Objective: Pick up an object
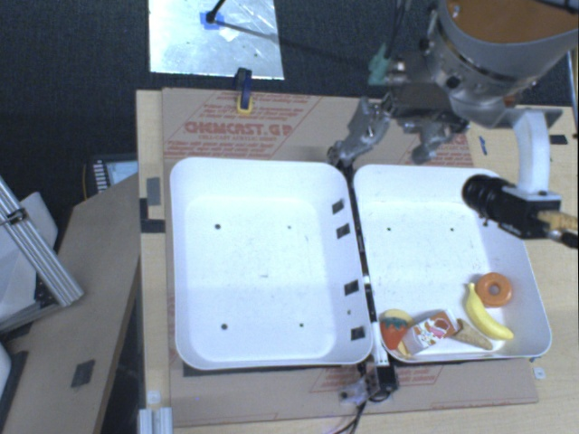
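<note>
**A:** You've got the gripper (391, 143) up over the far rim where the two bins meet, with nothing between its fingers. One finger (355, 141) reaches down to the left, another (431, 145) sits to the right; they look spread apart to me.

**B:** And the things you could pick?

**A:** All in the near right corner of the right bin (425, 233): a banana (485, 315), an orange ring-shaped piece (494, 288) just beyond it, a small red and white packet (429, 331), a round orange and red toy (394, 326) at the near left, and a tan cone-like piece (472, 336). They lie well apart from the gripper. The left bin (253, 260) has no object in it.

**B:** What should you worry about?

**A:** The cluster is crowded and pressed against the near wall. I'd judge a descent there could strike the rim or pinch two things together. The banana's curve may slip out of a two-finger grasp.

**B:** Anything you can't make out?

**A:** The arm (502, 25) is cut off at the top edge, and the packet's print is too small to read.
</note>
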`<action>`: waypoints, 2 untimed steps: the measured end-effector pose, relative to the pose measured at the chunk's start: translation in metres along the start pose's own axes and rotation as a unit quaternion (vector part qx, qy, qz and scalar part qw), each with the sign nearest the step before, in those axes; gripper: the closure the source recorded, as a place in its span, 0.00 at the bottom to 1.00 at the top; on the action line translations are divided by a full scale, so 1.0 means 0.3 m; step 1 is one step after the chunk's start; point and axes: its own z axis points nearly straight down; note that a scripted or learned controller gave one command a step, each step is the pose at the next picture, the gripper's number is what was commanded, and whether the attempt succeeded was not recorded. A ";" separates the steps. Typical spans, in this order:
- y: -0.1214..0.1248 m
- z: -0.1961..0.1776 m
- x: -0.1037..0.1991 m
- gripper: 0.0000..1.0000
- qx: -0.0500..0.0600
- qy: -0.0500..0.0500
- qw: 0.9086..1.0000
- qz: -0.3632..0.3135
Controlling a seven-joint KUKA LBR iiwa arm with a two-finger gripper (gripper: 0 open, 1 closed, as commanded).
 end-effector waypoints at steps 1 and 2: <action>0.002 0.001 0.179 0.00 0.000 0.000 1.000 0.001; 0.004 0.038 0.351 0.00 0.001 -0.001 1.000 0.002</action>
